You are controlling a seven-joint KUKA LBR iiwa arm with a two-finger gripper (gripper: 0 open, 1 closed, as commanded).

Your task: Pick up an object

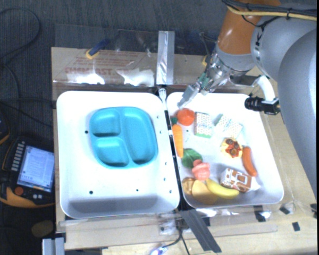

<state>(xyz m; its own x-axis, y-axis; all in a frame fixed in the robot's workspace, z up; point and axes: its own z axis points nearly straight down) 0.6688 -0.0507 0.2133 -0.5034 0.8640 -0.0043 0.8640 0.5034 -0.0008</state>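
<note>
Divided tray (122,136) in left bin (74,195); toy foods (212,158) in right bin (268,163)

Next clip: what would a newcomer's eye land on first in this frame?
Probably the bright blue divided tray lying alone in the left bin. Next, the jumble of toy food in the right bin: a carrot along its left wall, a tomato near the top, a banana at the front. The gripper hovers over that bin's top left corner, near the tomato.
</note>
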